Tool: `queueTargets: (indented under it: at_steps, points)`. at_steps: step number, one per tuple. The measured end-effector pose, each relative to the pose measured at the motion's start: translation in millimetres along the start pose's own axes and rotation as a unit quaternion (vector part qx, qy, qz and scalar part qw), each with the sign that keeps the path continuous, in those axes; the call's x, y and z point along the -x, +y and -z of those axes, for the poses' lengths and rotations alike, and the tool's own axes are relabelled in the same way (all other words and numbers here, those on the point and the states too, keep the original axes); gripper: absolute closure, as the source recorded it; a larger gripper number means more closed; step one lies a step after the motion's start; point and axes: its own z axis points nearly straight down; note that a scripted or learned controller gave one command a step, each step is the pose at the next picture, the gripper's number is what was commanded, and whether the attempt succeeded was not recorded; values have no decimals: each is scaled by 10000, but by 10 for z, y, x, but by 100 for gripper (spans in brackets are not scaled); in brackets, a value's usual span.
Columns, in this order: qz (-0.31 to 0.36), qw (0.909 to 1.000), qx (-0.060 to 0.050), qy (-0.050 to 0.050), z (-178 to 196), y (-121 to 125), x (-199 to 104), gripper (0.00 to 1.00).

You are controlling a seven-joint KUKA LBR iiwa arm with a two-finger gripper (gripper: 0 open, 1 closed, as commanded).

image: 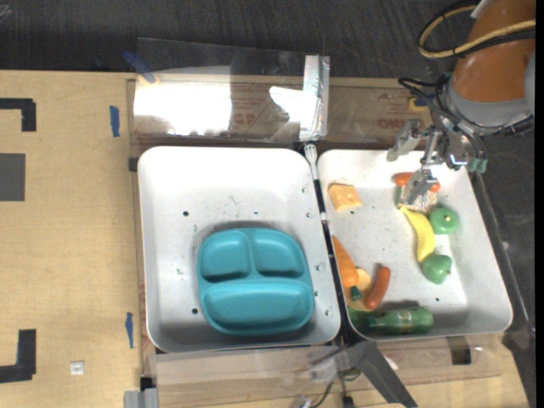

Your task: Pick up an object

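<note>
My gripper [417, 194] hangs low over the far right part of the right bin [484, 308], reaching down from the orange-banded wrist [493, 41] at the top right. Its tip sits right above the top end of a yellow banana [421, 234], beside a small red-orange piece [403, 178]. A green round fruit [444, 220] lies just right of the banana and another green piece [436, 267] lies below it. Nothing can be seen held in the gripper.
The right bin also holds a tan wedge [344, 195], an orange carrot [344, 262], a red sausage [379, 284] and a green bottle [396, 319] along the near wall. A teal divided plate [255, 280] lies in the left bin [161, 228].
</note>
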Motion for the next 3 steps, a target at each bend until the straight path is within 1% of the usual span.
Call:
queueTargets:
  at_steps: [1, 2, 3]
  points:
    - [-374, 9993, -1, -15, -936, -111, -583, 0]
    - [-217, 9998, -5, -14, -1005, -518, -779, 0]
    - [-207, 9997, -22, -82, -863, -511, -735, 100]
